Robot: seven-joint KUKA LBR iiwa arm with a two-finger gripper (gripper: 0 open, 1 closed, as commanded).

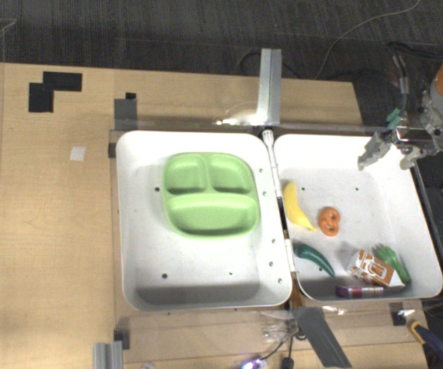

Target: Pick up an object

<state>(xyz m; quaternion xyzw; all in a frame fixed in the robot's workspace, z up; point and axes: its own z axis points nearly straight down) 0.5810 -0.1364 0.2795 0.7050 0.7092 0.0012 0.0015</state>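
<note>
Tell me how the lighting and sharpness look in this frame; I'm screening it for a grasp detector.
Camera view: light is even; the left white plastic bin carries a soft shadow along its near wall, a bright glare spot sits on the upright metal post between the bins, the grey two-finger end effector looks slightly soft, and the small orange round toy and yellow plastic banana read clearly.
</note>
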